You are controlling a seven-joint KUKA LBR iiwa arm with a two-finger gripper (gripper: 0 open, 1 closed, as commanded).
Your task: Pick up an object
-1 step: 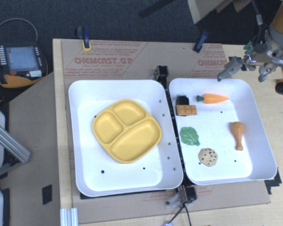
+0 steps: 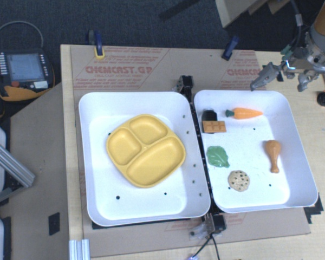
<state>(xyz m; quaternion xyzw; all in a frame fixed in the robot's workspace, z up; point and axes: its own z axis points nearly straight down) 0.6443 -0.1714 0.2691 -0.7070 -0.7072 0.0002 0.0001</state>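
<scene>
From my station I saw the pincer (image 2: pixel 276 77) at the upper right, above the far rim of the right shallow white bin (image 2: pixel 300 191). Its metal fingers were spread apart and nothing was between them.

In the right bin lay six small toy foods, all apart from the pincer. An orange plastic carrot with a green top (image 2: pixel 244 112) lay near the far wall, pointing to the right. Just beside it to the left stood a small black block (image 2: pixel 208 115), and a brown waffle-like square (image 2: pixel 214 127) touched its near side. A green leafy piece (image 2: pixel 218 156) lay near the middle of the bin's left part. A round speckled cookie (image 2: pixel 239 181) lay nearer to me, and a brown chicken drumstick (image 2: pixel 272 154) lay toward the right wall.

The left shallow white bin (image 2: pixel 95 194) held a yellow plastic plate with three compartments (image 2: pixel 146 150), lying flat in its middle. Both bins rested on a tan cardboard sheet on the counter (image 2: pixel 70 118).
</scene>
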